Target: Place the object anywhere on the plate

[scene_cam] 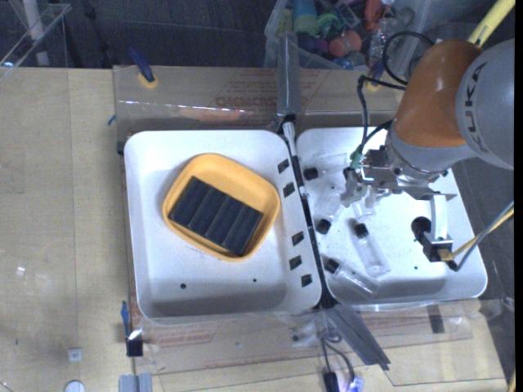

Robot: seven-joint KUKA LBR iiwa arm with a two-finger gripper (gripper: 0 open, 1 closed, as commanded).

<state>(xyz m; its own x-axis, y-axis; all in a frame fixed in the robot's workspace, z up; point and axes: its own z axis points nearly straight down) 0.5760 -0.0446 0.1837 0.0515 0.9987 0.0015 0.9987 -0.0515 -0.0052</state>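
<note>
A yellow plate (221, 206) with rounded corners sits in the left bin (147, 292). A dark ribbed slab (216, 213) lies flat on it, tilted a bit. In the right bin (470, 280) lie a clear see-through object (369, 256) and small black bits. The gripper (359, 207) hangs low over this bin. I cannot tell how it is set or what it holds. The grey arm (458, 96) comes in from the right. It reads "KU".

black object (217, 214) on yellow plate (266, 193)
</note>
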